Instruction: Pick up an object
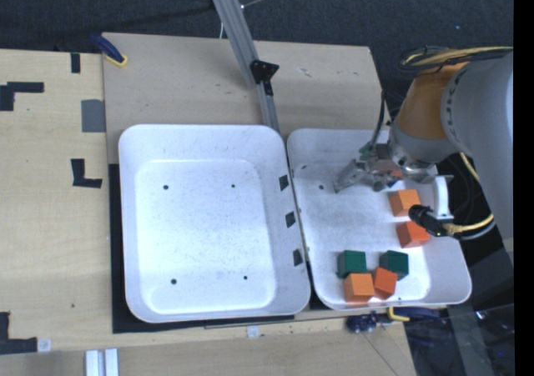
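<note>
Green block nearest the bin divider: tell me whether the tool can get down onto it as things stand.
Probably yes. The green block lies uncovered in the right bin, with bare floor on its left and far sides. An orange block sits against its near edge, which may crowd the tool.

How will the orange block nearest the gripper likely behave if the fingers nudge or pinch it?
The orange block looks stiff and flat-faced, so it should slide across the right white bin rather than roll. It appears small and probably light. A second orange block lies close, so a push may bump it.
</note>
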